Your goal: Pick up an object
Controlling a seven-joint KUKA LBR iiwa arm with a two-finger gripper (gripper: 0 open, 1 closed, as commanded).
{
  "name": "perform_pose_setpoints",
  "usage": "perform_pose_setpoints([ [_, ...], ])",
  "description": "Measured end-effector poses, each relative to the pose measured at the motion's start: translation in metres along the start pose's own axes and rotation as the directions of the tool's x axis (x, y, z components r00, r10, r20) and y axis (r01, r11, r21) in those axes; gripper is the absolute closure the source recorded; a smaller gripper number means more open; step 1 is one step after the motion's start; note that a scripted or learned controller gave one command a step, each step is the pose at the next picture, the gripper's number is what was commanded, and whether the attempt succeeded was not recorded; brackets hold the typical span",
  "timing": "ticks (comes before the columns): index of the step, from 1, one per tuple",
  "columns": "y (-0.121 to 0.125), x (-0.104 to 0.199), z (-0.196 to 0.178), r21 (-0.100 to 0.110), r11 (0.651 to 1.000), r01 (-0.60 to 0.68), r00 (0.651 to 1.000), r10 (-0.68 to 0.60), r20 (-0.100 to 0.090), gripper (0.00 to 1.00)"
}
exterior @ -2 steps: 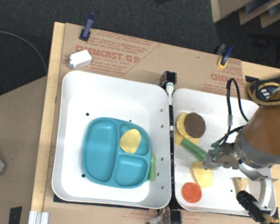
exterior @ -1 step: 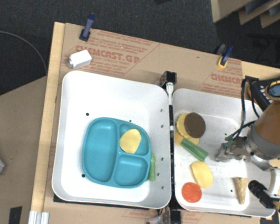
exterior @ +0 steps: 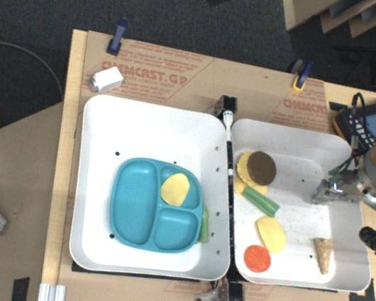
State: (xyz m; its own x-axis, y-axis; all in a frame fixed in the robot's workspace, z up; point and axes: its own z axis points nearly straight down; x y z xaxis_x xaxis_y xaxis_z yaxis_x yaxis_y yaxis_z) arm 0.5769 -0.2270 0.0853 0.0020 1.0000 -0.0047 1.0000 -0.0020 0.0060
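Pincer [exterior: 326, 191] hangs over the right bin [exterior: 305, 141]; can't tell if it's apart or together. Nearest pick is the cone [exterior: 323, 254] in the bin's near right corner: probably light hard plastic, a bit slippery, so squeeze across the wide end.

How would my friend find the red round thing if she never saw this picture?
Look in the right white bin, the one without the blue tray. Go to its front edge, nearest the camera, on the side next to the other bin. The red tomato sits there just below a yellow potato-shaped piece; it is the only red thing.
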Motion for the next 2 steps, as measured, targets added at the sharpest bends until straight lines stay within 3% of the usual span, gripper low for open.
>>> perform_pose_setpoints([
  [1, 0.012, 0.003, -0.014, 0.001, 1.0, 0.003, 1.0, -0.003, -0.003, 1.0],
  [2, -0.027, 0.058, -0.197, -0.008, 1.0, 0.007, 1.0, -0.007, -0.002, 1.0],
])
